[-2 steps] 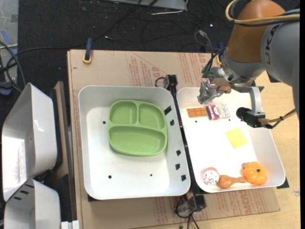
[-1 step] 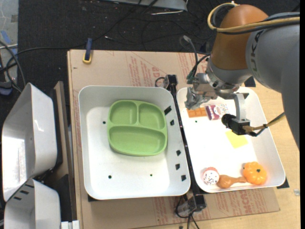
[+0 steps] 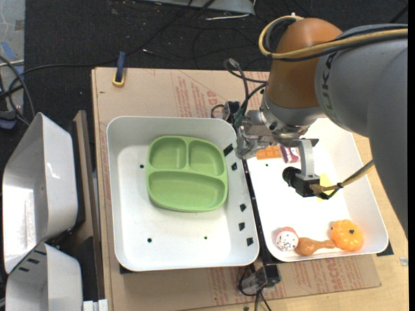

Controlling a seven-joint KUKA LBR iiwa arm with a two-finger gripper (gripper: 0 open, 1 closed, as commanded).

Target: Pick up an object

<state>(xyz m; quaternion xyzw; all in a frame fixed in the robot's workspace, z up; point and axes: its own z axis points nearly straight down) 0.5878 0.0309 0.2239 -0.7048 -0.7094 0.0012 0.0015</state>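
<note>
The gripper [image 3: 254,140] hangs over the far left corner of the right bin [image 3: 363,203], just beside a small orange block [image 3: 266,153]; its opening state cannot be determined. A toy pumpkin [image 3: 345,235] lies near that bin's front edge. A green divided plate [image 3: 188,173] lies in the left bin [image 3: 175,235].

1 fixed camera above the bench [image 3: 168,92], aslant over 2 bins [image 3: 133,235].

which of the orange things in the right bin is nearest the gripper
The orange piece at the far end of the right bin, beside the gripper; the pumpkin and gourd lie along the near edge.
</note>
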